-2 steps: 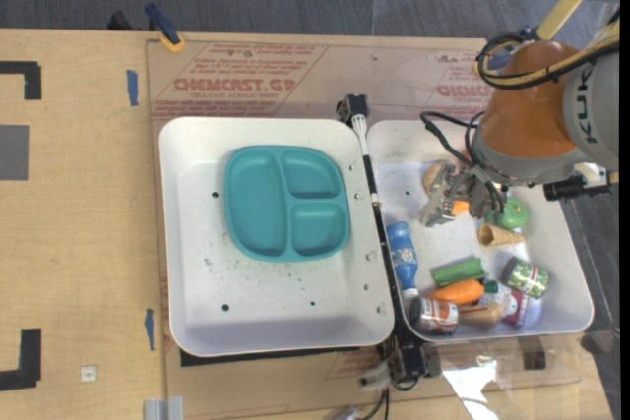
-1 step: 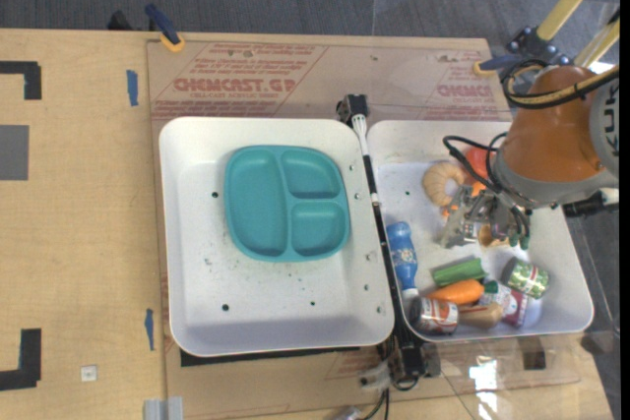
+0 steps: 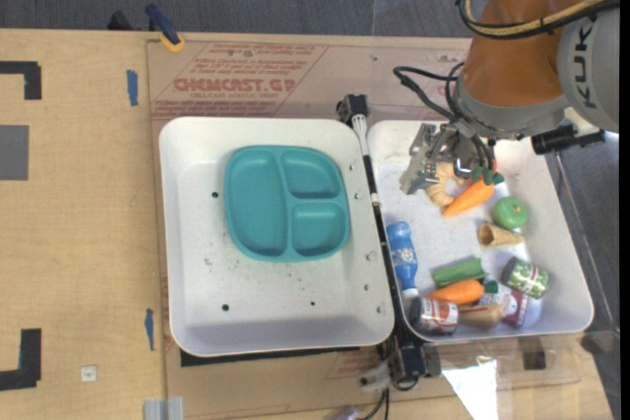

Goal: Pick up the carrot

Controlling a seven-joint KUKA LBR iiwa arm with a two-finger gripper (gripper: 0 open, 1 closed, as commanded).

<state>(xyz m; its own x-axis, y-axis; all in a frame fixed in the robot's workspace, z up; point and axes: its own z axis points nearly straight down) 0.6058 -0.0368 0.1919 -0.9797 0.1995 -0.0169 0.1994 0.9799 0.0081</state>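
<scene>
From above, the claw [image 3: 433, 162] hangs low in the right bin [image 3: 571, 261], near its back; whether it is open or closed I cannot tell. The carrot [image 3: 469, 197] lies just beside it, tilted, touching nothing metallic visibly.

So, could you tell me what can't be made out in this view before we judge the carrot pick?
- Gripper: its fingers are too small and blurred to read, and contact with the carrot can't be settled.
- Carrot's upper end: tucked under the arm's wrist.
- Pile at the right bin's front: items overlap, so the can and a second orange piece are partly hidden.
</scene>
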